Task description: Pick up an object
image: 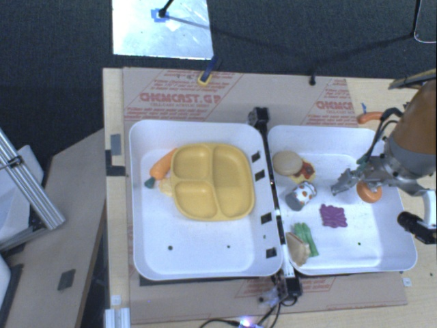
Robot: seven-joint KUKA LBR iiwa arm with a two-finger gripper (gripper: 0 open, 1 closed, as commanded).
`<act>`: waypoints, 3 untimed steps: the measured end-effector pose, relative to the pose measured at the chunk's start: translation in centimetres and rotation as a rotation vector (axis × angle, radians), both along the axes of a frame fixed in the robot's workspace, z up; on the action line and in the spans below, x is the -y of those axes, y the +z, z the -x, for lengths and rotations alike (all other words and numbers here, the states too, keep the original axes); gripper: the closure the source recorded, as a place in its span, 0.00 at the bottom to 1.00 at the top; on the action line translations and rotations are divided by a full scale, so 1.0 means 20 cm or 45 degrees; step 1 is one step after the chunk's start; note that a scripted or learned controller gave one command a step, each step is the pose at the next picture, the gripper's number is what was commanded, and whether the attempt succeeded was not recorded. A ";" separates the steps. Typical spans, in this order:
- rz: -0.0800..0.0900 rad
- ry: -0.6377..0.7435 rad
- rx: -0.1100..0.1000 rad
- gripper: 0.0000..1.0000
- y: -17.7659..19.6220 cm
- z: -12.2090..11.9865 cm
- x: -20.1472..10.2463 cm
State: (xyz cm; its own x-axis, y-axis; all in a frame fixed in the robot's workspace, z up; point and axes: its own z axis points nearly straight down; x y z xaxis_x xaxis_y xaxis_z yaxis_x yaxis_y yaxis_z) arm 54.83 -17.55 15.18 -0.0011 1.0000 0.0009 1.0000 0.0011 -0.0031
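Observation:
The right bin (382, 255) holds several toy foods. A tan burger (289, 162) lies at its back left, with a small grey and white can (301, 195) just in front of it. Purple grapes (333, 215) sit in the middle, and a sandwich with green leaves (301, 243) lies at the front left. An orange round piece (370, 194) rests by the right wall, partly under the arm. My gripper (341, 183) hangs over the bin's middle right, pointing left, above and behind the grapes. Nothing shows between it and the toys.
The left bin (147, 251) holds a yellow divided plate (208, 182) with an orange carrot (162, 163) against its left edge. A black divider (268, 183) runs between the bins. A silver sheet (162, 19) lies beyond the bench, and cables cross the dark floor.

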 end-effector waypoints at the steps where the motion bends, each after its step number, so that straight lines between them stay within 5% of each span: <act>1: -0.001 0.001 0.001 0.00 -0.31 -0.02 0.01; 2: 0.001 0.000 0.010 0.00 -0.32 -0.04 0.01; 3: 0.016 0.000 0.028 1.00 -0.25 -0.05 0.03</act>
